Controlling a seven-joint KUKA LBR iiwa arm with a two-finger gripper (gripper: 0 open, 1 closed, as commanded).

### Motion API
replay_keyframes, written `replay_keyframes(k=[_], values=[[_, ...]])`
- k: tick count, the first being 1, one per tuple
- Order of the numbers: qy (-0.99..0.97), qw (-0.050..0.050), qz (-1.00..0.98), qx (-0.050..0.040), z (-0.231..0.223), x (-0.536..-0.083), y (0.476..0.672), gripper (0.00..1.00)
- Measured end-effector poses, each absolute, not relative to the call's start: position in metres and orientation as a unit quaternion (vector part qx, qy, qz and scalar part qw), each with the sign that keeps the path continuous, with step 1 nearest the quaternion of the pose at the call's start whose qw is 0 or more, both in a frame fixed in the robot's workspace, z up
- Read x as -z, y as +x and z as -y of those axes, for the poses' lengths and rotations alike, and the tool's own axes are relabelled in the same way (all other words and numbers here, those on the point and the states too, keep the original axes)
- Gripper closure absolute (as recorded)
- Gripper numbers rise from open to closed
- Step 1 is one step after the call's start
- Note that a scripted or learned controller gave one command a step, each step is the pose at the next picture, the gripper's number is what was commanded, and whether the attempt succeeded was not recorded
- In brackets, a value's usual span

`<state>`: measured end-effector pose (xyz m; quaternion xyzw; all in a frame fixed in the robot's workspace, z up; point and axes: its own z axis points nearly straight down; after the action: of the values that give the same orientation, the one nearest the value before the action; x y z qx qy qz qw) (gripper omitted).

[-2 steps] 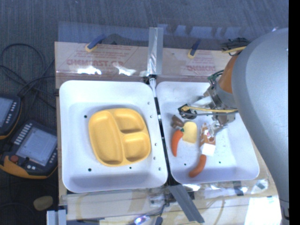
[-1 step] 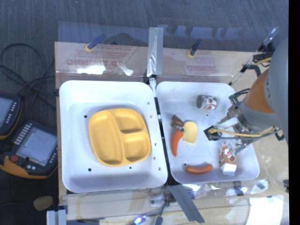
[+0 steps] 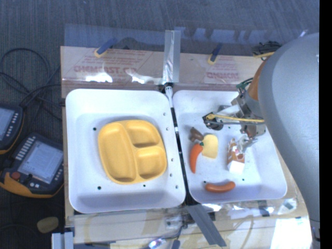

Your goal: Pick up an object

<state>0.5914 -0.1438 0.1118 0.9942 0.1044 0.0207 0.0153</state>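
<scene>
The right bin (image 3: 270, 183) holds several small toy foods. An orange carrot (image 3: 194, 157) lies beside a pale yellow block (image 3: 210, 146), with a small brown piece (image 3: 195, 134) just behind them. A red-brown sausage (image 3: 219, 187) lies near the front wall. A red and white piece (image 3: 236, 157) sits to the right of the yellow block. My gripper (image 3: 248, 135) hangs low over the right bin, just above and behind the red and white piece. The big grey arm (image 3: 290, 113) covers the bin's right side.
The left bin (image 3: 83, 113) bears a yellow divided plate (image 3: 132, 149) in its middle. A metal divider (image 3: 171, 61) stands between the bins at the back. Handheld controllers (image 3: 31, 162) lie on the floor at the left.
</scene>
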Motion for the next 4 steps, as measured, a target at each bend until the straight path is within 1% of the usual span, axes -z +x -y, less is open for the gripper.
replay_keyframes(k=[1, 2, 4], values=[[0.994, 0.015, -0.104, -0.0183, 0.146, -0.127, 0.591, 1.0], [0.995, 0.001, -0.102, 0.0022, 0.188, -0.167, 0.647, 1.0], [0.994, 0.004, -0.107, 0.0082, 0.186, -0.184, 0.646, 1.0]])
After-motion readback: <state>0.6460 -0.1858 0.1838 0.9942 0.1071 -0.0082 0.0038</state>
